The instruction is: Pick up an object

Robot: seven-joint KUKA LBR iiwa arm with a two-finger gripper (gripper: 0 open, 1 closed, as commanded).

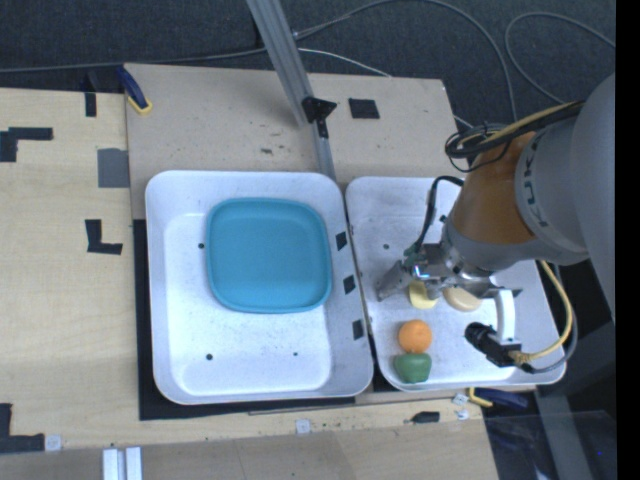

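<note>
My gripper (412,280) is low inside the right bin (385,208), near its middle. A small yellow object (423,298) lies right beneath it, touching or nearly touching it. Just to the right of that, a pale cream object (462,297) is partly covered by the wrist. An orange ball (415,336) sits a little nearer the front, clear of the gripper. A green object (411,367) lies against the bin's front wall, directly below the ball. I cannot make out anything held.
The left bin (175,268) holds a blue square plate (268,254). A black cable fitting (490,343) hangs from the wrist over the right bin's front right corner. A grey metal pole (290,63) slants up from between the bins.
</note>
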